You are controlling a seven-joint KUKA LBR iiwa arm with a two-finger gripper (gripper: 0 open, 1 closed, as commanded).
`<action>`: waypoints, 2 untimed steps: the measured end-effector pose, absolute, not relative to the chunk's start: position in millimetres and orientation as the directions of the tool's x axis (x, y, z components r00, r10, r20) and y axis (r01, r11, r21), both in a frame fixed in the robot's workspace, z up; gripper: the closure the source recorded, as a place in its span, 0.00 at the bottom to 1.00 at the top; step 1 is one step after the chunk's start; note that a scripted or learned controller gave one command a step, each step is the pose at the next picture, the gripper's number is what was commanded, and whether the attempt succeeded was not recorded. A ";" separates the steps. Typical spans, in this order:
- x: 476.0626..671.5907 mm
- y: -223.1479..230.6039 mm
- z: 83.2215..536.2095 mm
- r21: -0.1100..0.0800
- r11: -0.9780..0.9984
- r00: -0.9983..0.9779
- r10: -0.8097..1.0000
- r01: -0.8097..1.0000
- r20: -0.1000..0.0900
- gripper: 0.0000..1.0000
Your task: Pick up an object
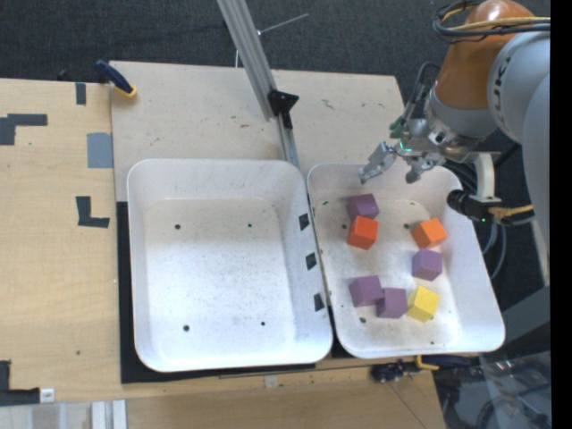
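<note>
The right bin (474, 329) holds several small blocks. A purple block (363, 206) sits at its upper left, with an orange-red block (362, 231) touching it just below. Another orange block (429, 232) lies toward the right wall, and a purple one (427, 264) sits under it. Two purple blocks (365, 290) (391, 302) and a yellow block (424, 303) cluster near the front. My gripper (393, 167) hangs open above the bin's far edge, up and to the right of the top purple block, with nothing between its fingers.
The left bin (214, 266) lies beside the right one. A slanted metal bar (255, 56) runs down to the gap between the bins. A blue and yellow tool (116, 78) lies at the board's far left corner. Cables (483, 206) hang by the right bin.
</note>
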State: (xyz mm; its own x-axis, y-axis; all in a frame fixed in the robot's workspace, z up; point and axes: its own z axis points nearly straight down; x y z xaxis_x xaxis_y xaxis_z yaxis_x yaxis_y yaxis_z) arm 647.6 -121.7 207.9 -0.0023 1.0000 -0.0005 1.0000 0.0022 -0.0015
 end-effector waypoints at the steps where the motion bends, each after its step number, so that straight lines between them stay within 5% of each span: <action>1: 644.6 -111.1 150.5 -0.007 0.002 -0.002 1.000 1.000 0.000 0.00; 2: 642.6 -110.3 95.8 -0.008 0.001 -0.001 1.000 1.000 -0.001 0.00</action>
State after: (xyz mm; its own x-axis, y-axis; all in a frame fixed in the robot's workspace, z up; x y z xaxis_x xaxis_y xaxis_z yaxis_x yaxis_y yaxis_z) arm 642.6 -110.3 95.8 -0.0014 1.0000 -0.0006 1.0000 0.0014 -0.0077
